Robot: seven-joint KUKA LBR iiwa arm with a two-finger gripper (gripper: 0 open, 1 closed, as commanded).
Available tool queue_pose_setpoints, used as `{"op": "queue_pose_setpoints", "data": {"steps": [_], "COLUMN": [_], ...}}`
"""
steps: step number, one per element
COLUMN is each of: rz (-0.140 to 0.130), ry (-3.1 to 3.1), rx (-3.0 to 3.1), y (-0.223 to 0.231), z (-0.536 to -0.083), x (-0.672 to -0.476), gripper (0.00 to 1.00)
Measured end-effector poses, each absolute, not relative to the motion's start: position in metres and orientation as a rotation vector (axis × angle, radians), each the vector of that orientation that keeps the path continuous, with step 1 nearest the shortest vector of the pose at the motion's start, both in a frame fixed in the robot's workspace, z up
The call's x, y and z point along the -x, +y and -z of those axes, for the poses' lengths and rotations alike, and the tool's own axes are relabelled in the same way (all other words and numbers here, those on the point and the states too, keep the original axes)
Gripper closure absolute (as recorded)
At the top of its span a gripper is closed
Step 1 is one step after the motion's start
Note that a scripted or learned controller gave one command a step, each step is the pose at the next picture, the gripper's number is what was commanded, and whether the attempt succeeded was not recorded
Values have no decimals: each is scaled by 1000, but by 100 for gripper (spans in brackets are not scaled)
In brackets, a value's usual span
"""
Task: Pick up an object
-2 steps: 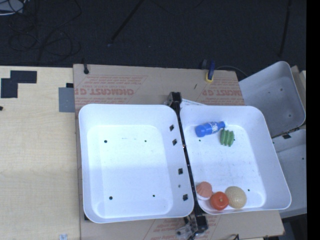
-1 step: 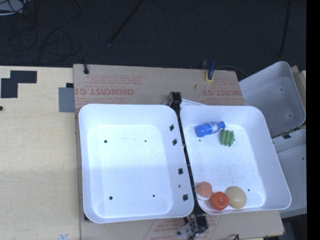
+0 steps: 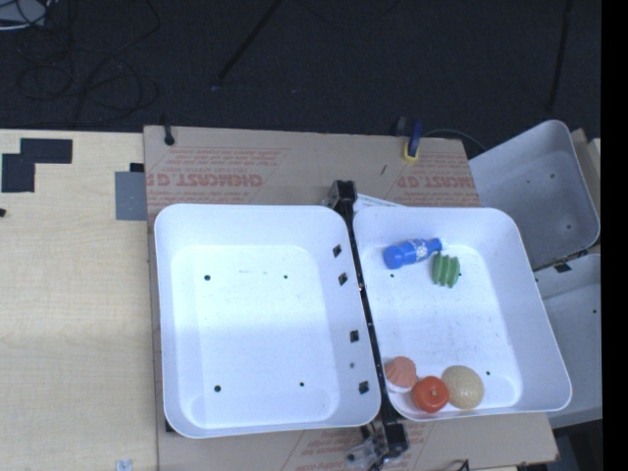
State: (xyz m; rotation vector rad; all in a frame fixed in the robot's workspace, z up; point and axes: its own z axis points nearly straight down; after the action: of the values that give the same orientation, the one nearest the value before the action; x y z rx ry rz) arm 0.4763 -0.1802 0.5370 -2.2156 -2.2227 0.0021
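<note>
In the right bin [image 3: 510, 302] lie several small objects. A blue bottle [image 3: 410, 252] rests on its side near the bin's back, with a green ridged piece [image 3: 446, 270] just to its right. At the front edge of that bin sit a pale pink round piece [image 3: 400, 371], a red tomato-like ball [image 3: 430, 393] and a beige ball [image 3: 463, 386], close together.
The left bin [image 3: 245, 322] stands beside the right one, joined by a black divider with clips [image 3: 355, 302]. Both rest on a cardboard sheet [image 3: 294, 170] over a wooden bench [image 3: 69, 312]. A grey metal plate [image 3: 540, 189] lies at the right.
</note>
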Motion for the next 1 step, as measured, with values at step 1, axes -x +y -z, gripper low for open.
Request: {"op": "queue_pose_setpoints", "data": {"steps": [1], "rz": [-2], "ry": [-2224], "rx": [2215], "y": [-146], "z": [-538], "x": [-476], "gripper": [100]}}
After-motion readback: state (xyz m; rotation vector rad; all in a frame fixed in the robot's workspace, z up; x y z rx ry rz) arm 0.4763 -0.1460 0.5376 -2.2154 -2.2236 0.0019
